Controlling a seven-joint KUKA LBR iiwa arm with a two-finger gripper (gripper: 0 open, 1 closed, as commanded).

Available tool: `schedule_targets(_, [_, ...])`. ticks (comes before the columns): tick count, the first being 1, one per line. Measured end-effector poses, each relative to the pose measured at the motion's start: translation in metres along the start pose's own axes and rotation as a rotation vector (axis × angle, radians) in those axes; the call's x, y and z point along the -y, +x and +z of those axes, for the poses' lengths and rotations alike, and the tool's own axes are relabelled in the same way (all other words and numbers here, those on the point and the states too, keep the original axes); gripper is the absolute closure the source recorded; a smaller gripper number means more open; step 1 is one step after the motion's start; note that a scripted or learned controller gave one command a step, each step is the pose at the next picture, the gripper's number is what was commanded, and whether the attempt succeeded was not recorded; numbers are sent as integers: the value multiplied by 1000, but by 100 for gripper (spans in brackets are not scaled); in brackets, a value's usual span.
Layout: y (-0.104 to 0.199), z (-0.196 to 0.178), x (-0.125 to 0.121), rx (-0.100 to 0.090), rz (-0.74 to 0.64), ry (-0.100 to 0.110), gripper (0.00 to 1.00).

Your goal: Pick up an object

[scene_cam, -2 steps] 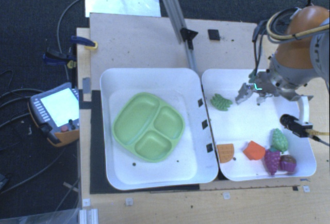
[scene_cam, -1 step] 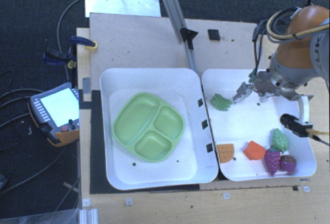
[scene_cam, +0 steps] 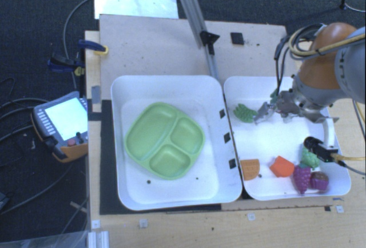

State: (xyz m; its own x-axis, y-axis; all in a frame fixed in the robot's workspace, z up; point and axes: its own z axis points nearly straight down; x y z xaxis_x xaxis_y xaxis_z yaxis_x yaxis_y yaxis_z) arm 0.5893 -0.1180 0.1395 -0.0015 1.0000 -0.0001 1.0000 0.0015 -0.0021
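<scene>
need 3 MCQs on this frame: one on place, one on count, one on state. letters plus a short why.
1. Where is the green divided plate?
A. in the left bin
B. in the right bin
C. on the bare bench

2. How many compartments does the plate have?
A. two
B. three
C. five

3. What is the claw doing?
A. hangs over the left bin
B. hangs over the right bin beside the small green toy, which is not between its fingers
C. holds the orange block above the bench

Answers: 1 A, the plate lies flat in the left bin. 2 B, one long section and two smaller ones show. 3 B, the claw sits just right of the green toy, while the orange block lies on the bin floor.
</scene>
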Motion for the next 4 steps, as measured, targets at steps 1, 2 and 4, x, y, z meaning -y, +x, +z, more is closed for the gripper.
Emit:
schedule_targets(1, [0,53,0,0,0,0,0])
schedule_targets(2, [0,39,-2,1,0,-6,100])
schedule_targets(4, [7,-62,-16,1,-4,-8,100])
